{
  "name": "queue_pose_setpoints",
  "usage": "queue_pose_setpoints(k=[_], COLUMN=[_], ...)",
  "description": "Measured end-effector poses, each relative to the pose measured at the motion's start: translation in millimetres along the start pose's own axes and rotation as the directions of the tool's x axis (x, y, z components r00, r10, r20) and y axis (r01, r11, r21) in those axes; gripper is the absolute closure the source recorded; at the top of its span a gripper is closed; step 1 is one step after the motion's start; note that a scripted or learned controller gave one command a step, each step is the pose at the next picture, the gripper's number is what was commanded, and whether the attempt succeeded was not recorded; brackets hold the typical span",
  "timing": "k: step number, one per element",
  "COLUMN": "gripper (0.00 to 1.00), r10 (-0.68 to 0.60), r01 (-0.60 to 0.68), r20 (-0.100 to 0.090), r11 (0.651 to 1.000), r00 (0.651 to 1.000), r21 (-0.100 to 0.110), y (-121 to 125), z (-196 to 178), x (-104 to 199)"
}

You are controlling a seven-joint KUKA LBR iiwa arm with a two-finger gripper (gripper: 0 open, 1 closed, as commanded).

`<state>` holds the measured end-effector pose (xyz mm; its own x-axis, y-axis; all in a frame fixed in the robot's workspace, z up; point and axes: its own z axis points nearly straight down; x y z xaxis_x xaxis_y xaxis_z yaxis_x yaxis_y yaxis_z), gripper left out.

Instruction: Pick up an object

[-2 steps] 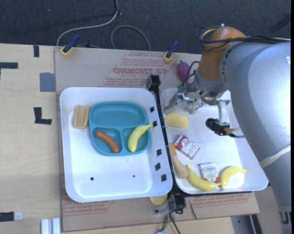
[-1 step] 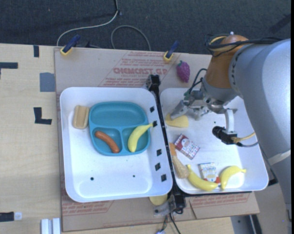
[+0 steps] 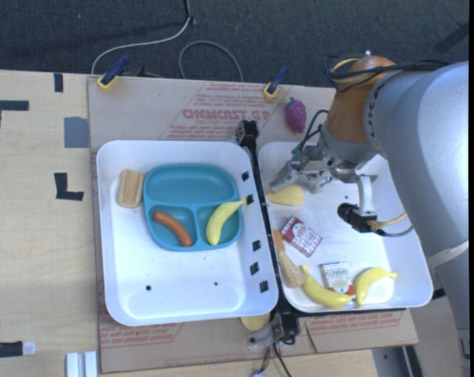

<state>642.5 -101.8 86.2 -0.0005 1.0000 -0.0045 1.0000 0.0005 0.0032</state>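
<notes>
The gripper [image 3: 293, 181] sits low over the upper left part of the right bin [image 3: 402, 246], its metal fingers [image 3: 282, 182] pointing left and down toward a pale yellow lemon-shaped piece [image 3: 288, 196]. The fingertips lie at the top edge of that piece; whether they are apart or closed on it cannot be told from this slant. Above the gripper, the orange band [image 3: 351, 108] and the broad grey arm [image 3: 425, 155] enter from the right and cover the bin's right side.

Below the lemon piece lie a small red-and-white packet [image 3: 301, 237], its print too small to read, a second small packet [image 3: 336, 276] with red markings, and two toy bananas [image 3: 325, 292] [image 3: 373, 281] near the bin's lower edge.

The left bin [image 3: 135, 289] holds a blue divided plate [image 3: 191, 204] with a toy sausage [image 3: 173, 228] and a third banana [image 3: 223, 218] in its lower compartments. A tan bread-like piece [image 3: 130, 188] lies just beside the plate's left edge.

Both bins rest on a cardboard sheet [image 3: 174, 104] with red lettering, partly legible as "CHEMCAST". A purple grape cluster [image 3: 296, 115] lies on the cardboard above the right bin.
</notes>
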Motion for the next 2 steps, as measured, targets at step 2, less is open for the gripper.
queue_pose_setpoints(k=[2], gripper=[0.0], r10=[-0.001], r01=[0.001], r20=[-0.002], r11=[1.0], r00=[1.0], r21=[0.0], y=[6.5], z=[0.1], x=[1.5])
